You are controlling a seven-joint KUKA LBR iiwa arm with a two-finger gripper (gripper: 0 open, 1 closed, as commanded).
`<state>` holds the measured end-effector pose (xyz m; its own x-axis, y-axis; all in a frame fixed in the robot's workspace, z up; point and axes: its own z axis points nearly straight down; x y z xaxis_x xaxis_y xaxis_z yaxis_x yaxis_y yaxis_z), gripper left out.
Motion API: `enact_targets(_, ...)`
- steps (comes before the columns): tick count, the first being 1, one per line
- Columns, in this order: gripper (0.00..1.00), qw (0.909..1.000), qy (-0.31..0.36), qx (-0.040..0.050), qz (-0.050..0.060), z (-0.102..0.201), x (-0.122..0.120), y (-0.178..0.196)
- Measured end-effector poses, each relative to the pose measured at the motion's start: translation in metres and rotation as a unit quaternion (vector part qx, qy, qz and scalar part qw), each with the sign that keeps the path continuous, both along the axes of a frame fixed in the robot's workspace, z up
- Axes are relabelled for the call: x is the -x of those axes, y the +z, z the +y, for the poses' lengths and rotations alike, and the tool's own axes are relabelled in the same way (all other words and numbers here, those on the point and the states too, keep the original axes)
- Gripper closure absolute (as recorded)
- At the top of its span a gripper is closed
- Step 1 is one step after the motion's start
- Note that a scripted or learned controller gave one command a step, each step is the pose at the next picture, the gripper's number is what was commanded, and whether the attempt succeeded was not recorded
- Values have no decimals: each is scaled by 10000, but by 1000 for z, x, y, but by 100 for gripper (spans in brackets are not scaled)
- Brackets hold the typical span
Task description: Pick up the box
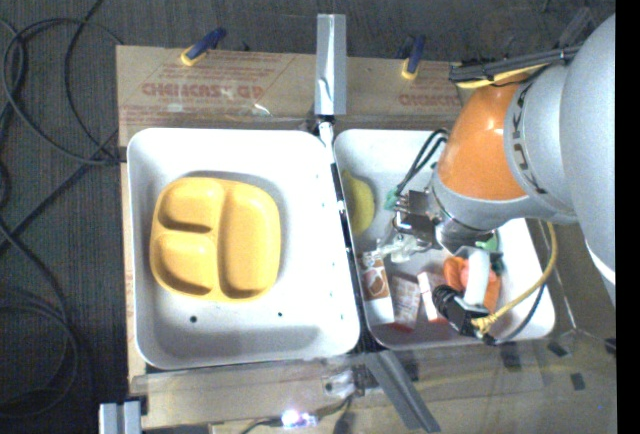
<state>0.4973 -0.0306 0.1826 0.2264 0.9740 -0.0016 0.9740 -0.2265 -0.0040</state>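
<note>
Reach step: pincer [408,240] low in right bin [530,322] over clutter, jaw state can't tell; next needs descent onto the brown box [405,297] near front wall

A yellow divided tray [216,237] lay in the left bin [140,322]. The arm [520,152] hung over the right bin [535,322], above a brown box [405,297] among clutter.

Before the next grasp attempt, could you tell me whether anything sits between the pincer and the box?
The arm's wrist hides the pincer itself. The brown box lies in the right bin, crowded by a small carton on one side and an orange-and-white item on the other. Nothing lies on top of it.
</note>
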Motion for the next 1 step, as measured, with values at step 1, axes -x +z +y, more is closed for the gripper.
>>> enact_targets(1, 0, 10000, -1, 1, 0, 0, 0, 0)
